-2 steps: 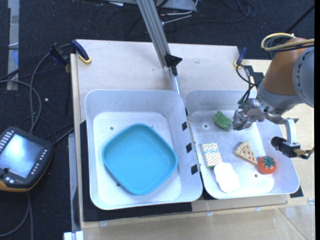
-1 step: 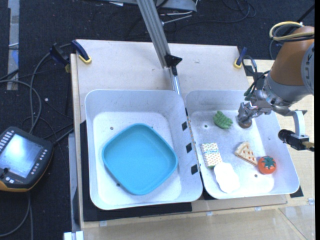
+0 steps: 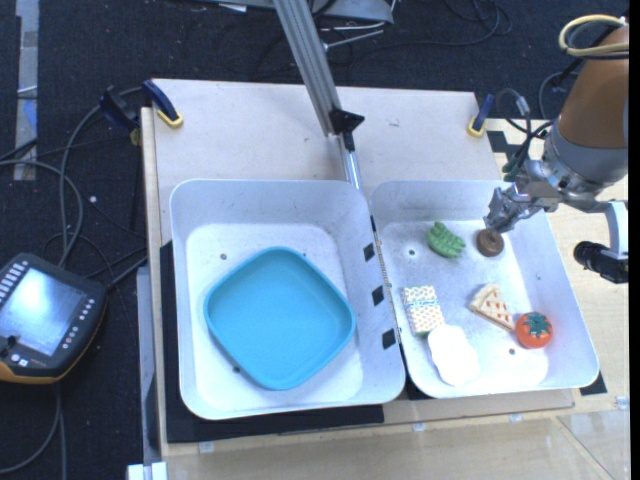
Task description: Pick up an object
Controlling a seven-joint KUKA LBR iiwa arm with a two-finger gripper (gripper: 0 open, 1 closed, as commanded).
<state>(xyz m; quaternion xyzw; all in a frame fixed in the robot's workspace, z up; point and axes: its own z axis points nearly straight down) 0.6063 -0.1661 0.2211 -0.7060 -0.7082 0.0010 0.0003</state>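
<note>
The right bin (image 3: 560, 268) holds several small objects: a green leafy piece (image 3: 446, 239), a round brown piece (image 3: 489, 244), a checkered block (image 3: 423, 308), a tan wedge (image 3: 492, 307), a red tomato-like ball (image 3: 534, 330) and a white oval (image 3: 453, 355). My gripper (image 3: 499, 218) hangs at the bin's far right side, just above and right of the brown piece, its tip close to it. Nothing shows between its fingers.
The left bin (image 3: 190, 218) carries a blue square plate (image 3: 279, 315). A slanted metal rail (image 3: 312, 53) crosses the bench's back down to the bins' divide. A teach pendant (image 3: 40, 313) lies off the bench at left. Clamps sit at the back corners.
</note>
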